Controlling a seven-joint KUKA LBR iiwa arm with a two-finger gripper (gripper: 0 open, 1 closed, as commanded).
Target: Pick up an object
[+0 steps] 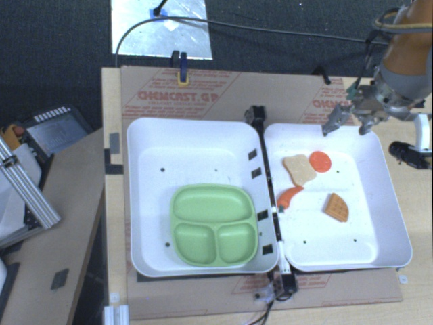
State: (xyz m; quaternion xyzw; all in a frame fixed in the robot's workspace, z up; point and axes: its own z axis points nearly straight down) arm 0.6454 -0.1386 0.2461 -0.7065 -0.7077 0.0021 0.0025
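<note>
Hanging above the far edge of the right bin (389, 202), the gripper (350, 122) has its two fingers spread apart with nothing between them, the grey arm (406, 53) with its orange band rising behind it toward the far right corner. Below and a little nearer, four small food pieces lie on the floor of that bin: a round orange-red slice (320, 160) sits farthest, just beside and touching the right edge of a pale bread-shaped piece (299, 170); a red curved piece (290, 196) lies nearer, against the left wall of the bin; a brown waffle-textured wedge (336, 207) lies to the right of it, apart from the rest. The gripper is clear of all four, off to the far right of the slice. In the left bin (152, 154) a green divided plate (213, 223), with three compartments, rests toward the near side. Both bins sit on a brown cardboard sheet (223, 97) with red lettering
</note>
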